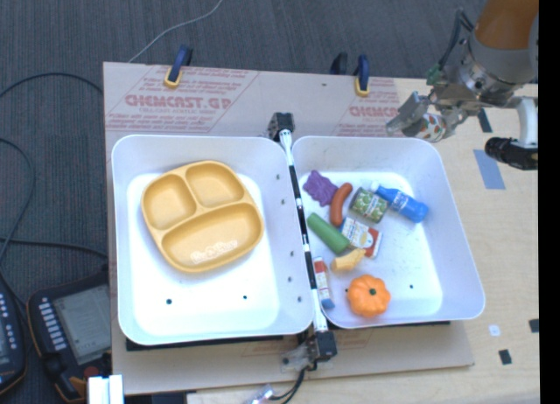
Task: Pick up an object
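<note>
Tool (426,122) up at the far right, above the back rim of the right bin (455,219), under the grey arm's orange band (512,0); nothing between its fingers (409,117), though whether spread or closed cannot tell.

From the left: black controller (70,328) on the dark carpet at the lower left corner. Left bin (131,306) on the worktop (507,306), holding a yellow divided plate (203,216) with three compartments, tilted slightly. Blue-and-yellow clamps (179,63) at the back edge of the brown board (175,101).

Right bin just beside the left one, rims touching. Inside, clustered toward its left half: purple grape bunch (319,189) at the back left, red sausage (340,204) just beside it, green cucumber-like piece (327,232) below that, small red-and-white marker (322,277) along the left wall. Green-labelled can (368,205) near the middle, blue bottle (403,203) touching it on the right. Red-and-white packet (361,236) under the can, yellow cheese wedge (348,261) below that, orange pumpkin (368,296) at the front, apart from the rest.
</note>
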Controlling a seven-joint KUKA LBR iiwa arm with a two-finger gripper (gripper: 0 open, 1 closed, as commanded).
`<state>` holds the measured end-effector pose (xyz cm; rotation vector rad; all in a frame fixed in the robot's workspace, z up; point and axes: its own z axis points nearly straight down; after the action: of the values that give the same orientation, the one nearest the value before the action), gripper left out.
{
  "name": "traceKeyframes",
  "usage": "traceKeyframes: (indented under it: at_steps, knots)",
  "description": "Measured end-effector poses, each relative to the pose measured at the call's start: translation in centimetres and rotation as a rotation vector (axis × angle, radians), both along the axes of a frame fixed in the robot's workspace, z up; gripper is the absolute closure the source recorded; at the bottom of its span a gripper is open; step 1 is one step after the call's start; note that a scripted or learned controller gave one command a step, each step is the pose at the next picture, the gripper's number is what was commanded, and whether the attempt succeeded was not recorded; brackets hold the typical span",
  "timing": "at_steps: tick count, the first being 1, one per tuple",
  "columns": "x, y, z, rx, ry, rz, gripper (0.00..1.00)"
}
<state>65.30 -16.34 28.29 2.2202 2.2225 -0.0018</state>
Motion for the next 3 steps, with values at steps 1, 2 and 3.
traceKeyframes:
  at_steps: [1, 2, 3]
  knots:
    - [-3.3, 3.5, -16.4, 0.001, 0.003, -0.001, 0.00]
    - [-3.2, 3.5, -15.3, 0.000, 0.000, -0.001, 1.00]
    - [-2.9, 11.5, -9.8, 0.001, -0.001, 0.002, 1.00]
